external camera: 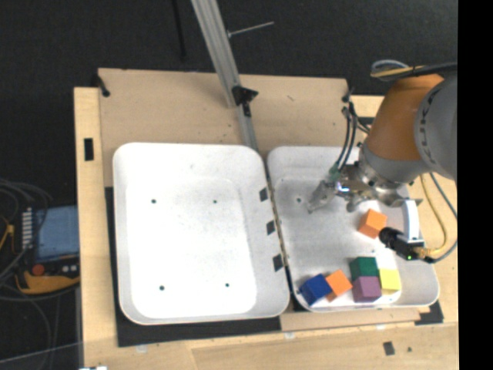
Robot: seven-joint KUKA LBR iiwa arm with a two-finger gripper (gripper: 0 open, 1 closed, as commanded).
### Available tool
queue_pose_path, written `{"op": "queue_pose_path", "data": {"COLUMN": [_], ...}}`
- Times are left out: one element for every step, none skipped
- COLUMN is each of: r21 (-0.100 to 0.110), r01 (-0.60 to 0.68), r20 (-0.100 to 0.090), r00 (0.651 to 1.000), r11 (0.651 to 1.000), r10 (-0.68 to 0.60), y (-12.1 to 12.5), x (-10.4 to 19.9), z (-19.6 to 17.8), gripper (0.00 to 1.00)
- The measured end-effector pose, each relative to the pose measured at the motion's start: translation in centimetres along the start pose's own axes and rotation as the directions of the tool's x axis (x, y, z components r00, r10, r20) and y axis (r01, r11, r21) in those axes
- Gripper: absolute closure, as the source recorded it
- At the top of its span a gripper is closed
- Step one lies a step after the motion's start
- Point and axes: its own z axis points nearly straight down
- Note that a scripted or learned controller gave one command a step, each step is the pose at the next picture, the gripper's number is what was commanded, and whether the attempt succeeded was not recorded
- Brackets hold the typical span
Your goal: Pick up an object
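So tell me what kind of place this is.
Most likely a robotics lab test bench, not a home or factory line. Two shallow white bins sit on a plywood bench, a grey and orange arm reaches over coloured blocks, and cables and a handheld controller lie alongside.

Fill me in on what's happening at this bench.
A grey and orange robot arm reaches in from the right over the right bin, trying to pick up an object. Its gripper hangs above bare bin floor with nothing between its fingers. The blocks lie apart from it: an orange block near the wrist, and along the near edge a blue block, another orange block, a green block, a purple block and a yellow block. The left bin sits alongside.
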Motion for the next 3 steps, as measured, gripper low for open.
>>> {"op": "queue_pose_path", "data": {"r21": [-0.001, -0.009, -0.013], "r01": [0.0, -0.006, -0.003], "r20": [0.0, -0.002, 0.001], "r00": [1.0, 1.0, 1.0], "r11": [1.0, 1.0, 1.0], "r10": [0.0, 0.006, 0.003], "y": [-0.1, 0.2, 0.3], "x": [-0.1, -0.2, -1.2], "z": [5.3, 3.8, -2.3], "gripper": [0.0, 1.0, 1.0]}}
